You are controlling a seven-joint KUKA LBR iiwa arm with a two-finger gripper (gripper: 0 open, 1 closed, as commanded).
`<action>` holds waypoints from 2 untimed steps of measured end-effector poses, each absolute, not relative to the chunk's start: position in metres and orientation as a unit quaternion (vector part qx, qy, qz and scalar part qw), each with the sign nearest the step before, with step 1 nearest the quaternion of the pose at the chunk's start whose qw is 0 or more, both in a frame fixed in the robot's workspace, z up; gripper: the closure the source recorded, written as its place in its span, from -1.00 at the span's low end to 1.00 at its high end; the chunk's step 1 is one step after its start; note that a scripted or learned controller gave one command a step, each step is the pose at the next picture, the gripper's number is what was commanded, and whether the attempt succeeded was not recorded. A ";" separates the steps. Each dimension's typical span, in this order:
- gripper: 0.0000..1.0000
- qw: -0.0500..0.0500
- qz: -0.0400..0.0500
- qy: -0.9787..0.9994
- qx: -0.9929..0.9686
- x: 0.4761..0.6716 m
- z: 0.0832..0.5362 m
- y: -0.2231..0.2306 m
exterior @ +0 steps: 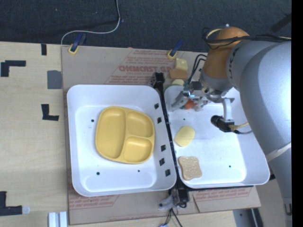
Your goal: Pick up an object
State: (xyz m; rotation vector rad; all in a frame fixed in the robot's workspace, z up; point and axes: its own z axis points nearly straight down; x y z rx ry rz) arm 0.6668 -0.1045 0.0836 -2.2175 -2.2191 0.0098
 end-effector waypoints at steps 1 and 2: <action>-1.00 0.004 0.002 -0.707 -0.707 0.667 0.084 -0.118; -1.00 0.002 0.001 -0.708 -0.707 0.668 0.095 -0.120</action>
